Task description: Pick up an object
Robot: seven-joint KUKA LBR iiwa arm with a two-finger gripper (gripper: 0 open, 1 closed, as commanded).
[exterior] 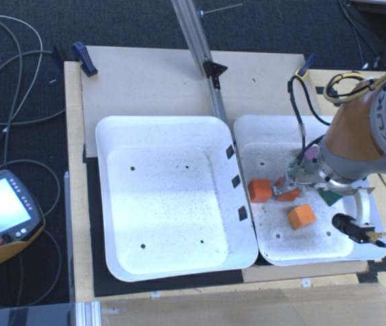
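Note:
The right bin (274, 248) holds an orange block (260, 190) near its left wall and a second orange block (302, 216) closer to the front. Between them lies a small red piece (288, 195). My gripper (290, 183) is low in this bin, directly over the red piece and just right of the first orange block. A dark green piece (329, 197) pokes out from under the arm's wrist on the right. A pink and green object (309, 155) is partly hidden behind the arm.
The left bin (111, 182) lies beside the right one, with black clips (236, 180) along the shared wall. A metal pole (193, 29) slants in from the top. Cables (300, 107) hang off the arm. A teach pendant (3, 212) lies at the far left.

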